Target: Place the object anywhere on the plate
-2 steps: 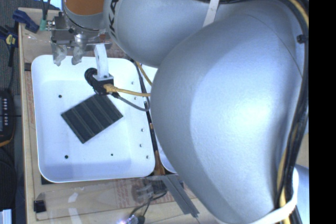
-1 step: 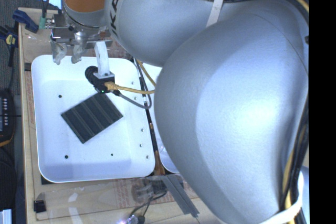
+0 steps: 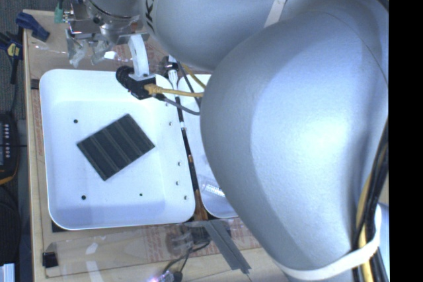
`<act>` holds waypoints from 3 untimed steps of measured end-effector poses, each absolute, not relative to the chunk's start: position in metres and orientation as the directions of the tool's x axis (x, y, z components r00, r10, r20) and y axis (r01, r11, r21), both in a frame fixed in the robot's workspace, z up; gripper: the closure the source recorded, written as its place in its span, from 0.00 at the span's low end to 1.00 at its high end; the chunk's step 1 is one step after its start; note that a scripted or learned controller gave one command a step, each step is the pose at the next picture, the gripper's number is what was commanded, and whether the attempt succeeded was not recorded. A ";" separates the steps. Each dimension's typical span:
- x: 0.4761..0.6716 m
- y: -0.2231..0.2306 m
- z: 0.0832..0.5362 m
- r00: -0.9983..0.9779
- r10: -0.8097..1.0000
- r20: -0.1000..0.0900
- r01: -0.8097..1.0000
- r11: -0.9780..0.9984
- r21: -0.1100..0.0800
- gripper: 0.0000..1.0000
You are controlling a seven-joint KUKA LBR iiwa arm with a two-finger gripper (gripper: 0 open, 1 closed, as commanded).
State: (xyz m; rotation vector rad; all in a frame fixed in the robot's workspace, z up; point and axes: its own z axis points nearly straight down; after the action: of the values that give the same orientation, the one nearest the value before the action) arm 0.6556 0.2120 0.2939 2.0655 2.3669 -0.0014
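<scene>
A dark grey ribbed square plate (image 3: 116,146) lies flat and turned at an angle in the left white bin (image 3: 49,162), left of the bin's middle. My gripper (image 3: 89,49) hangs below the orange wrist band over the bench just beyond the bin's far left corner, well away from the plate. Glare and clutter blur its tip. The bulky grey arm (image 3: 291,115) covers most of the right bin (image 3: 215,200), hiding what lies there.
A black cable fitting with a yellow lead (image 3: 142,86) hangs from the wrist over the left bin's far edge. Blue clamps (image 3: 32,24) sit at the bench's far left corner. A metal bracket (image 3: 198,238) lies on the bench in front of the bins.
</scene>
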 end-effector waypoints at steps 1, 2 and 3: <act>0.599 0.172 0.328 -0.188 0.982 0.000 0.982 0.188 -0.003 1.00; 0.550 0.203 0.347 -0.074 0.997 -0.002 0.997 0.074 -0.006 1.00; 0.483 0.171 0.166 -0.154 0.988 -0.001 0.988 0.154 -0.008 1.00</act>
State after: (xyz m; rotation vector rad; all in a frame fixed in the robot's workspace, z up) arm 0.4826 0.1709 0.1657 2.0459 2.3901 -0.0111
